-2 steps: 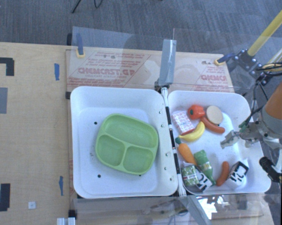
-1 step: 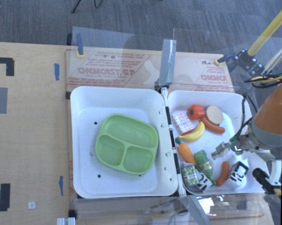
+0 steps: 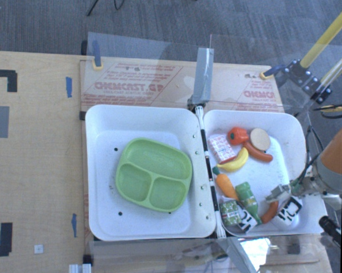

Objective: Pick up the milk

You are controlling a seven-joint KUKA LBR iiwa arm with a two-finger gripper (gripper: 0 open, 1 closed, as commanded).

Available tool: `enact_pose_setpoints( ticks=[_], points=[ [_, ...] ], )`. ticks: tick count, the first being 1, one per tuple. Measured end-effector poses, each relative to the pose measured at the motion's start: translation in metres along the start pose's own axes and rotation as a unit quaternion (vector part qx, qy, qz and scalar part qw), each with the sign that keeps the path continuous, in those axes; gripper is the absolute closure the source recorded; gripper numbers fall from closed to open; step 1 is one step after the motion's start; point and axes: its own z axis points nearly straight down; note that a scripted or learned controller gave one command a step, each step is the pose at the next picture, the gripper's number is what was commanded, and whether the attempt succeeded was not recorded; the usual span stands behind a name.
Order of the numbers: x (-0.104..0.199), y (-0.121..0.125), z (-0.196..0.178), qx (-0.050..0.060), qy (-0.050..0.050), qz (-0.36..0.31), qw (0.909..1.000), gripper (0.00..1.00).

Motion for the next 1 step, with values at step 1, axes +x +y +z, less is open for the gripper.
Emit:
enact_pose_setpoints(
  ticks=[1],
  points=[
    [-0.0025,0.0000,-0.0092,-0.001,-0.004,0.002,1.0000,1.00]
  ],
)
